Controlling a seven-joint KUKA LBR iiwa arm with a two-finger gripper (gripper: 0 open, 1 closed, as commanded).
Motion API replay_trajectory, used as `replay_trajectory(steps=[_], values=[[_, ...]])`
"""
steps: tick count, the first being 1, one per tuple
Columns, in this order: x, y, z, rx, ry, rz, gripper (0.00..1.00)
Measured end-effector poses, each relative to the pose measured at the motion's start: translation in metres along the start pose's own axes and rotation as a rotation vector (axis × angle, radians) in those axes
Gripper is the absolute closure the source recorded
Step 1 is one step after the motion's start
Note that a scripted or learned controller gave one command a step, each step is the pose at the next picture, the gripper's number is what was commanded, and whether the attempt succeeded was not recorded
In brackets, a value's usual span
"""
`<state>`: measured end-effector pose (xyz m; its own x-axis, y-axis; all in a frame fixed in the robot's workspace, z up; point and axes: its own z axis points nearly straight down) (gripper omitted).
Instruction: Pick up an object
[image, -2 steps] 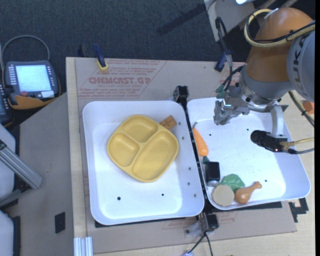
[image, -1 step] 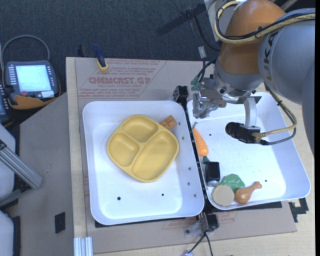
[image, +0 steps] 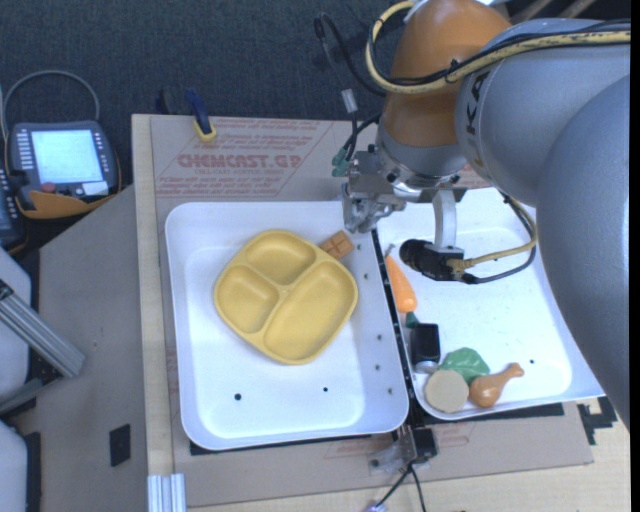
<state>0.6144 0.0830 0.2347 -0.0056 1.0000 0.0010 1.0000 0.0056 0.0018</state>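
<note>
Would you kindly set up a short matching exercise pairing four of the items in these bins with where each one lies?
Things:
1. yellow divided plate
2. carrot
3. drumstick
4. small brown block

Places:
A. near corner of the right bin
B. middle of the left bin
C. right bin, beside the divider between the bins
D. left bin, touching the plate's far right edge

Pairs: 1-B, 2-C, 3-A, 4-D

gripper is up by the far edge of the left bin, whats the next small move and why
Probably lower the gripper slightly toward the small brown block just below it, beside the yellow divided plate. The block is the nearest loose object.
</note>
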Motion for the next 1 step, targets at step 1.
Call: replay_trajectory(steps=[1], values=[[-0.0034,-0.0002,-0.0014,0.0,-0.001,0.004,0.0]])
